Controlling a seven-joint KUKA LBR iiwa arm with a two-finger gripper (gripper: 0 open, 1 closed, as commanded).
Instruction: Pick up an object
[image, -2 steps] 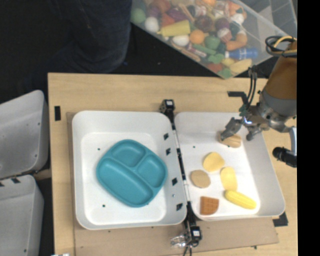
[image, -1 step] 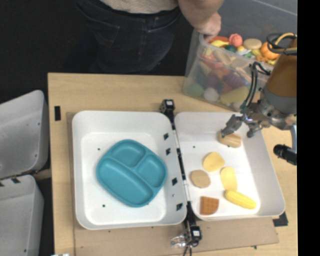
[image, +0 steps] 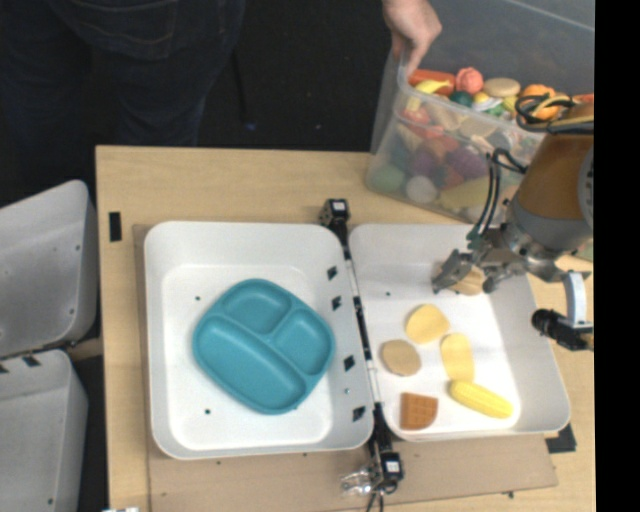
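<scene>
Camera view: gripper (image: 462, 274) hangs over the upper part of the right bin (image: 400, 245), fingers spread open with nothing between them, so no pick is made yet. The candidates lie in the lower part of that bin, apart from the gripper: yellow piece (image: 427, 322) nearest, tan disc (image: 400, 357), banana (image: 481, 399) and brown square (image: 419, 410) beyond. The whole task seems left: descend, close, lift.
</scene>
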